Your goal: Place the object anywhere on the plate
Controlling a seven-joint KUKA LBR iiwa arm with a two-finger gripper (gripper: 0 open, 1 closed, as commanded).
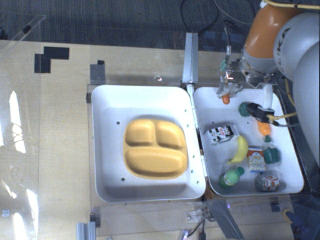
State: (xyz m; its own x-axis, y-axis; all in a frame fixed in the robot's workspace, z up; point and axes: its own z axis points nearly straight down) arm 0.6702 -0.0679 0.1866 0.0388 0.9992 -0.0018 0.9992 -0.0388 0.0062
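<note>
The gripper (227, 90) hovers at the right bin's (296, 170) far edge, seemingly pinching a small orange object (226, 99). Lift it clear of the wall between the bins, then lower it onto the yellow plate (155, 148) in the left bin.

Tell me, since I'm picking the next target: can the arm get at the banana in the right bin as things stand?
Probably yes. The banana lies near the middle of the right bin with its top uncovered; a small carton sits close beside it, which could crowd a grasp. The gripper is over the bin's far edge.
</note>
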